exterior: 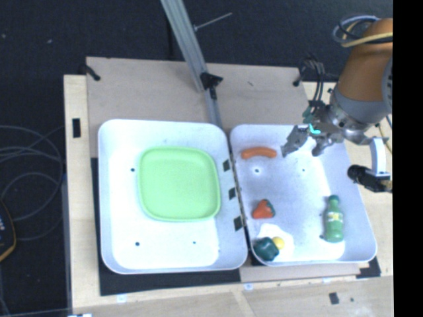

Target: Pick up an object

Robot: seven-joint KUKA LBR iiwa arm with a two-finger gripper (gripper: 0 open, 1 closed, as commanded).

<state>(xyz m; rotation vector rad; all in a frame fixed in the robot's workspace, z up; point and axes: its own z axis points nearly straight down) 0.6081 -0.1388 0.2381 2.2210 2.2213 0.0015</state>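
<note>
My gripper (305,145) hangs over the back of the right bin (299,177), its two fingers spread apart with nothing between them. An orange sausage-shaped object (258,153) lies just left of it, near the bin's back left corner. Lower down the bin holds a small orange-red piece with a green tip (263,209), a green bottle (332,220) by the right wall, and a white, yellow and dark green cluster (271,242) at the front left.
The left bin (119,177) carries a light green square plate (178,183). A grey metal pole (188,38) slants down from the top toward the gap between the bins. Black clips (232,193) sit along the divider.
</note>
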